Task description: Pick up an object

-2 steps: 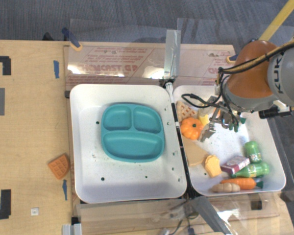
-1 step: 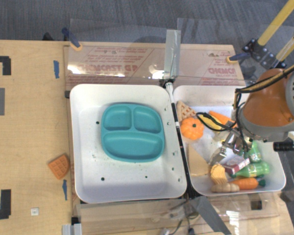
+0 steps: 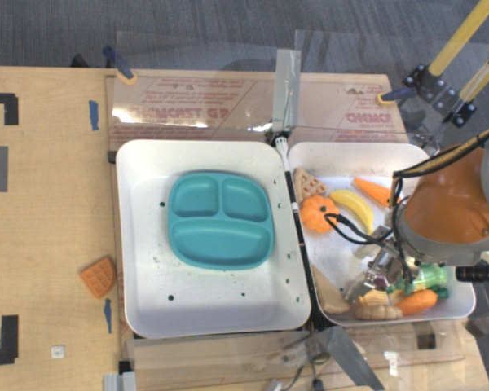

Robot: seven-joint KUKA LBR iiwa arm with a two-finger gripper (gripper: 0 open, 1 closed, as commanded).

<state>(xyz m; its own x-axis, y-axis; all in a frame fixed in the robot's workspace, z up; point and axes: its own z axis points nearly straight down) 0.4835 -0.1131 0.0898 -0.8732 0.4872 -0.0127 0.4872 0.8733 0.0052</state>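
In the right bin (image 3: 336, 157), the gripper (image 3: 373, 279) hangs low near the front wall, crowded by toy food: an orange (image 3: 316, 214), banana (image 3: 354, 208) and carrot (image 3: 416, 301). Whether its fingers are open or closed cannot be told. The orange-banded wrist hides the bin's right side. The left bin (image 3: 138, 235) holds a teal divided plate (image 3: 221, 221) with bare floor around it.

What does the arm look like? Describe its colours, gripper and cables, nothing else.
A broad orange band wraps the arm above the wrist. Below it sits a metallic silver two-finger gripper of small mechanical parts. Thin black cables loop along and beside the arm.
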